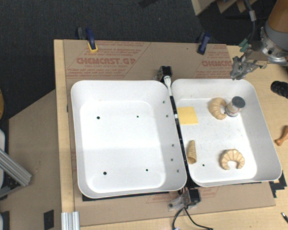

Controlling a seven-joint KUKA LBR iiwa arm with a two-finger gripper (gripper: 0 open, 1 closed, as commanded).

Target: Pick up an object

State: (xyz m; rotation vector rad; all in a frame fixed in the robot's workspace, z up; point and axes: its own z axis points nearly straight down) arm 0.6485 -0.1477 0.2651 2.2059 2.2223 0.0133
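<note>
The gripper [238,72] hangs over the right bin's [264,128] far rim; whether its jaws are open, I cannot tell. The cone [191,152] lies lengthwise by the divider, narrow end away. Board [129,56] reads "CHEMCAST".

A: Where's your one camera?

B: Fixed above the bench [134,56], looking down at a slant, far enough back to take in both the left bin [81,143] and the right bin [264,138] whole.

A: Facing?

B: The bench's far edge lies at your frame's top; dark floor [48,13] beyond. The arm [278,28] enters top right.
</note>
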